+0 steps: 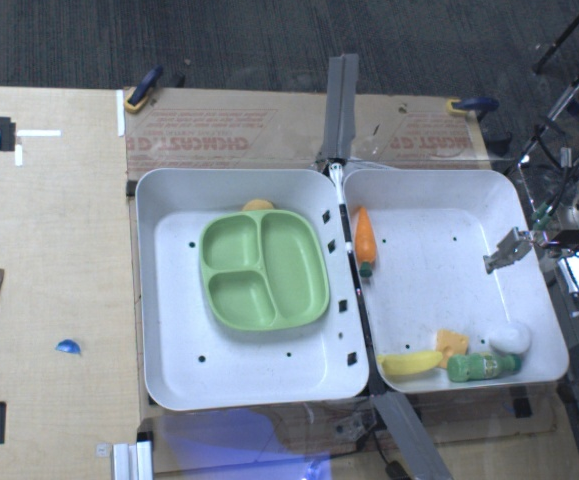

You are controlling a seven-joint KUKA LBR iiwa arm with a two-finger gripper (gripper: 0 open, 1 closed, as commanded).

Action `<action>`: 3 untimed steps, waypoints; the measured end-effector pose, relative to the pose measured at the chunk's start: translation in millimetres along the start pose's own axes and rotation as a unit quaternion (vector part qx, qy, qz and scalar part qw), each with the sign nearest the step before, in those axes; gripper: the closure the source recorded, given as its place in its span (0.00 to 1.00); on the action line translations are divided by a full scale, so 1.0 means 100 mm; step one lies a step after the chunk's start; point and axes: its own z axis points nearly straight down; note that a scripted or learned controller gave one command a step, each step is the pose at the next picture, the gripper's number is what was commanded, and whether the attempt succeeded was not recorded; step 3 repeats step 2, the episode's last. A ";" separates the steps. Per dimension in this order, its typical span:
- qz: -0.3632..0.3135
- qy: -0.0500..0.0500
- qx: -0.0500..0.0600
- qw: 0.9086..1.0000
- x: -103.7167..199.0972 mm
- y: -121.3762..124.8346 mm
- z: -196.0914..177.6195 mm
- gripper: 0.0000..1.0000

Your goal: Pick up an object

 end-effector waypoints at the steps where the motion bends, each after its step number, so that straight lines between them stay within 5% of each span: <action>1: -0.032 0.000 0.000 0.999 0.70 -0.31 0.86 0.00; 2: -0.253 0.000 -0.001 0.967 0.66 -0.30 1.44 0.00; 3: -0.253 0.000 -0.001 0.967 0.66 -0.30 1.44 0.00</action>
